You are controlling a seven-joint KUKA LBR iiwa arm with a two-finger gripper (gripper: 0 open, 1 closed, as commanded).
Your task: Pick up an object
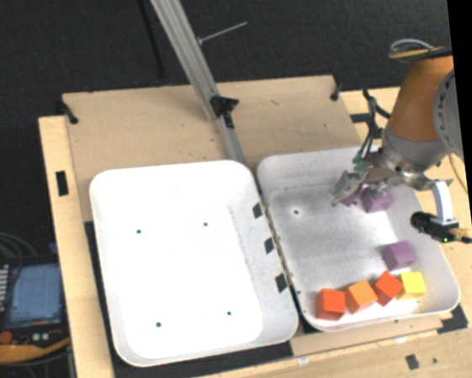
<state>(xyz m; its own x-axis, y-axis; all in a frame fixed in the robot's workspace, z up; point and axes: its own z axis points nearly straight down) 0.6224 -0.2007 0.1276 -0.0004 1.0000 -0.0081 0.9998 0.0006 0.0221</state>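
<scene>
End effector [356, 189] over purple block [378, 200], 1 o'clock area of right bin [319, 174].
Cannot tell end effector state. Block looks small, rigid, light, likely foam or wood; take it across two flat opposite faces. Second purple block [398, 254] at 4 o'clock; orange block [331, 303], lighter orange block [362, 295], red-orange block [388, 286], yellow block [413, 282] along 6 o'clock wall. No readable labels.

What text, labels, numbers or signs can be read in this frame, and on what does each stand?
None can be read.
Pendant at the left edge: its blue screen is lit, but anything on it is too small and blurred to read.
Blocks in the right bin, and the purple block by the gripper: plain faces, no marks visible.
</scene>
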